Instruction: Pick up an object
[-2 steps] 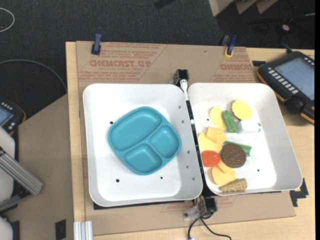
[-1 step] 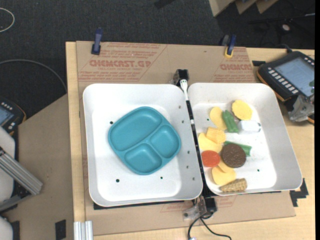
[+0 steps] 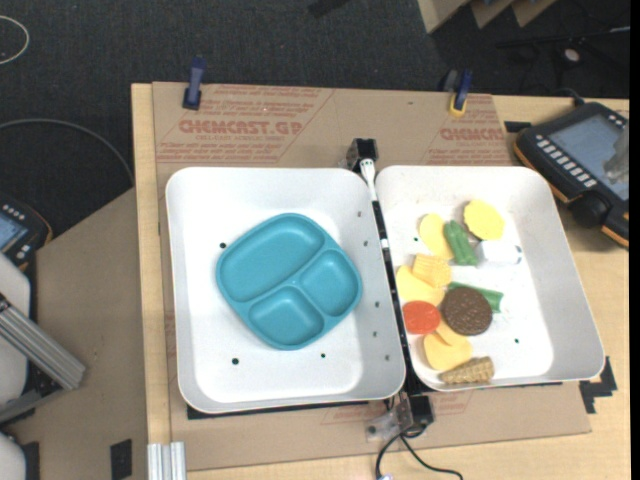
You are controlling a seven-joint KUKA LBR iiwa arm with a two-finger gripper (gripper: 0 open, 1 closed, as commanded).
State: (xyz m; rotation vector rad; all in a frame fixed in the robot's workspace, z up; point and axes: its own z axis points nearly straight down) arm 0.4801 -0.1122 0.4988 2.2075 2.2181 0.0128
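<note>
You are looking down on the bench (image 3: 300, 118), its brown cardboard top printed with red lettering and pinned at the far edge by two clamps, one blue (image 3: 193, 84) and one blue and yellow (image 3: 460, 90). Two shallow white bins sit side by side on it, touching along their inner rims. The left bin (image 3: 195, 268) holds a teal divided plate (image 3: 288, 280) with three compartments, lying roughly in the middle and turned at a slant. The right bin (image 3: 545, 268) holds the toy food you could pick from, clustered toward its left and middle: a yellow round piece (image 3: 484, 219) at the far end, a green piece (image 3: 460, 242) just beside it, a small white piece (image 3: 499, 253) to its right, a pale yellow piece (image 3: 433, 232) on its left, a yellow corn-like piece (image 3: 433, 268), a red-orange disc (image 3: 421, 317), a brown round cookie (image 3: 467, 311) with a green leaf (image 3: 488, 294) touching its far side, an orange-yellow piece (image 3: 447, 347) nearer you, and a tan waffle cone (image 3: 468, 371) lying along the near rim. A black handheld pendant (image 3: 582, 158) rests off the bench's right corner. As for the jaws, you cannot tell their state from this view.
</note>
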